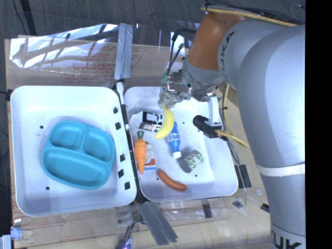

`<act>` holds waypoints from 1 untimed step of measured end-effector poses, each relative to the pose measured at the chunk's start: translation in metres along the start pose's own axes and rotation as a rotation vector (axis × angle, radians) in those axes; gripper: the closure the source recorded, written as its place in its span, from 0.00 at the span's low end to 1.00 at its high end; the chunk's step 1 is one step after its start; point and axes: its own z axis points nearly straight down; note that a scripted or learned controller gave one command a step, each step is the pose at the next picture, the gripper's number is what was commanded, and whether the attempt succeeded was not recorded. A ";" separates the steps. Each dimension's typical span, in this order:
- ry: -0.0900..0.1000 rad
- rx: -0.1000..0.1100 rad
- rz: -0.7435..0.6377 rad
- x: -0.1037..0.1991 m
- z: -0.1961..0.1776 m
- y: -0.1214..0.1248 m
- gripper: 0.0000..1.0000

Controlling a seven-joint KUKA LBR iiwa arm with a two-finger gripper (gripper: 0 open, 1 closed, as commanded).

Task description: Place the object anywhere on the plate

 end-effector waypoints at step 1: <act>-0.001 0.001 0.041 0.060 -0.001 -0.050 1.00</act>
